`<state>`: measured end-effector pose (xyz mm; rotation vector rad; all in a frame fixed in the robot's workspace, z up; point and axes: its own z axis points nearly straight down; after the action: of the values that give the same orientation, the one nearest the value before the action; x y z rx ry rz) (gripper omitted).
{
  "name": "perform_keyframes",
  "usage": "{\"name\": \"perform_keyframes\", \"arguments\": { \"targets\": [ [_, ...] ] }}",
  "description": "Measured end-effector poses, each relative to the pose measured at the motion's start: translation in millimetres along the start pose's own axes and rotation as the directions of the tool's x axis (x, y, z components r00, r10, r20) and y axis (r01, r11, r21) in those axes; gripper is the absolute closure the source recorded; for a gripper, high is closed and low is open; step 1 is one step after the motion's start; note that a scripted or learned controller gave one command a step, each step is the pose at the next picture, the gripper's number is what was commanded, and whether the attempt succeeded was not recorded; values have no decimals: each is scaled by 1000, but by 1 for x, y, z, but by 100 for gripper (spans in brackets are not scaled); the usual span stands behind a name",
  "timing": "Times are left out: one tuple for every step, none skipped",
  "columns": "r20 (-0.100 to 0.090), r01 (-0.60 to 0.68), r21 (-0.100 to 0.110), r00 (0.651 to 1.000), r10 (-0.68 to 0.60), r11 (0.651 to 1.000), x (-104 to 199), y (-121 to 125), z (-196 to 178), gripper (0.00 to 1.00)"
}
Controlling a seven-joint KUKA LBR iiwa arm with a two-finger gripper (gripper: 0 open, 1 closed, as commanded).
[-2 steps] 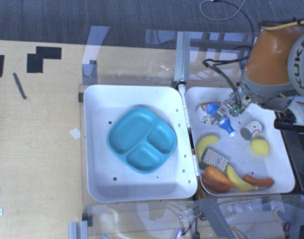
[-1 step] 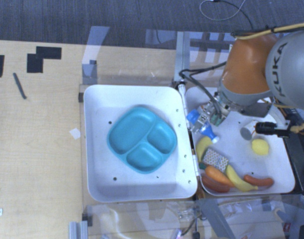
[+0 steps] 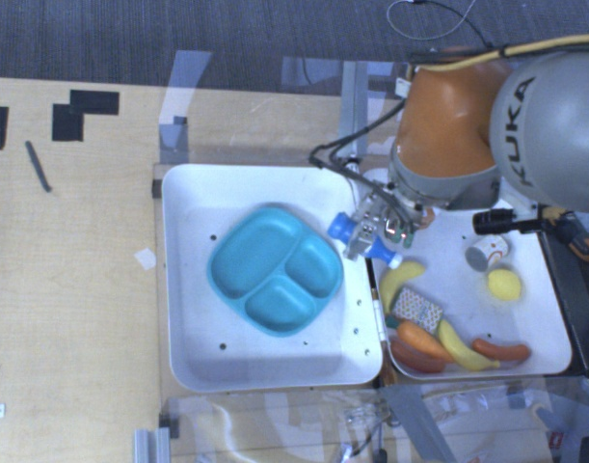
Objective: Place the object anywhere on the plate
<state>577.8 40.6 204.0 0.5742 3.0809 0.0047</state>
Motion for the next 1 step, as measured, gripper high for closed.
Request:
{"name": "perform_keyframes", "arguments": {
  "targets": [
    [0,-1,0,1000,1,1000,0,0,0,0]
  ]
}}
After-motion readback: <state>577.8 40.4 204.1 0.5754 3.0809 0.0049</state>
